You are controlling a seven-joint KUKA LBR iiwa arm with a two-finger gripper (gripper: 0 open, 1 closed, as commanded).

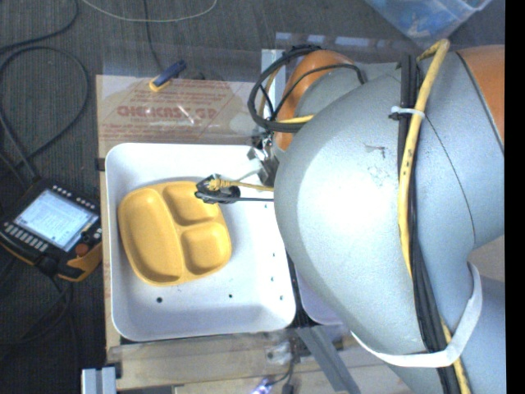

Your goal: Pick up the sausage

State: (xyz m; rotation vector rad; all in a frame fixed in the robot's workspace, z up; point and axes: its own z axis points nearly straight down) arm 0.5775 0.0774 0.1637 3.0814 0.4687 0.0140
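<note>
My gripper (216, 190) reaches in from the right over the left white bin (246, 302). Its dark tip hovers at the upper right rim of a yellow three-compartment plate (174, 236). A small tan-yellow bit shows at the tip. I cannot tell whether that bit is the sausage or the plate behind it. The plate's compartments look bare. The large grey arm (369, 220) hides the right bin.
A cardboard sheet (164, 113) with a blue-and-yellow tool (166, 75) lies behind the left bin. A handheld pendant (53, 224) rests on the floor at left. Black and yellow cables (271, 97) loop above the wrist.
</note>
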